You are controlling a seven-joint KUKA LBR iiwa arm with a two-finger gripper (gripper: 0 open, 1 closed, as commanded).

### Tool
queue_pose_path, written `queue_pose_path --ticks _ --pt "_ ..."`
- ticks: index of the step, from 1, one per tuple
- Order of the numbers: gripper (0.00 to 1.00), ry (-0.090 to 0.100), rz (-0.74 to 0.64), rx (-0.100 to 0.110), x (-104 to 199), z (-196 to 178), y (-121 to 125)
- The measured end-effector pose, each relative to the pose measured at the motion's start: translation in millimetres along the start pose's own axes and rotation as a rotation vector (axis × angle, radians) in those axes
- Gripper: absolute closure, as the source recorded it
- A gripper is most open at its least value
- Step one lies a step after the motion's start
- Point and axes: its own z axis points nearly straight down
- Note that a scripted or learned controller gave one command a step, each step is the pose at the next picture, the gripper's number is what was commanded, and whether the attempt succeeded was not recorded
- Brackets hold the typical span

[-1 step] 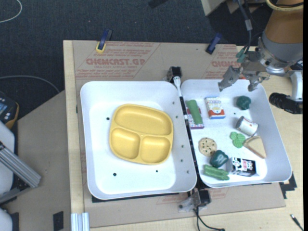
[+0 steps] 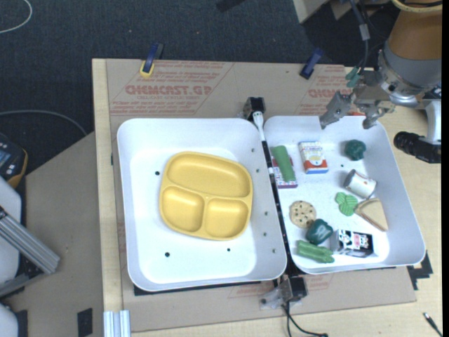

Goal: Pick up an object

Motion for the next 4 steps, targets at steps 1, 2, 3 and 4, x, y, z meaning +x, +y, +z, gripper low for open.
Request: queue_pose_path --ticks 1,2,3,4 --pt "0.00 0.000 0.001 0.005 6.3 45.7 -4.6" --pt "0.00 0.001 0.001 0.007 10.8 102.2 -14.8" --pt "0.00 0.001 0.001 0.006 10.8 145.6 -18.3" --pt "0.00 -0.003 0.000 -0.017 10.1 171.9 -12.9"
